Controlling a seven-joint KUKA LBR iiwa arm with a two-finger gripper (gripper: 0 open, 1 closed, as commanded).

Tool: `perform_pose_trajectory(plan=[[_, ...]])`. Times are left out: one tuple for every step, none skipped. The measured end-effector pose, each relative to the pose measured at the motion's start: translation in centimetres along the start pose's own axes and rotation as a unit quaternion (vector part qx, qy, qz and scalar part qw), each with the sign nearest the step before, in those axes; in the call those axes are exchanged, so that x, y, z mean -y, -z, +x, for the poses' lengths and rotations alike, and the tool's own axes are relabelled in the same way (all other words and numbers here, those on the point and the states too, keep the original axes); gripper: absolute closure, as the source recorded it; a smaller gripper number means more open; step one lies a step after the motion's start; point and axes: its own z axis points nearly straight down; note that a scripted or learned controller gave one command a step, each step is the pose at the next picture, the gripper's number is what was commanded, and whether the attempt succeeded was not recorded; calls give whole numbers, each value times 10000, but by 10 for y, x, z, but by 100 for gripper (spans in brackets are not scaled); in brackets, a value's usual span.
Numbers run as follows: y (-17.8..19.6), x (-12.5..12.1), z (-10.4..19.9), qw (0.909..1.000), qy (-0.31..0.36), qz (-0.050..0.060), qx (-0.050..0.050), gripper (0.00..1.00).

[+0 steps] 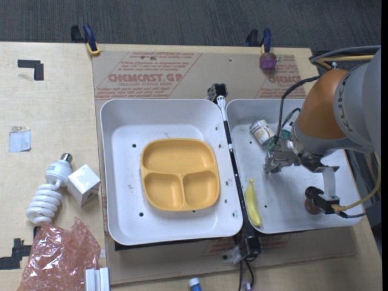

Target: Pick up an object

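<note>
The grey arm (357, 96) reached in from the right, and its orange band (321, 111) stood above the wrist, over the right bin (345, 220). The gripper (277, 162) pointed down and to the left inside this bin, low over the white floor; from this angle I could not tell how it was set. The bench (36, 132) was of pale wood, with a brown cardboard sheet (151, 71) under the two bins and grey carpet behind. The left bin (121, 162) held a yellow divided plate (180, 174). On the bench to the left lay a spiral light bulb (48, 190), a small white box (83, 183) and a piece of pink plastic wrap (57, 256). In the right bin, a yellow banana (252, 204) lay along the left wall, below and left of the gripper and apart from it. A small white container (261, 131) lay above the gripper, near it but not touching.
</note>
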Motion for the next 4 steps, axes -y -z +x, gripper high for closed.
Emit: perform_pose_trajectory(plan=[[0, 65, -1, 10000, -2, -1, 0, 0], [10, 63, -2, 10000, -12, -13, 3, 100], [100, 75, 75, 10000, 10, -10, 2, 100], [100, 76, 136, 10000, 11, -9, 2, 100]])
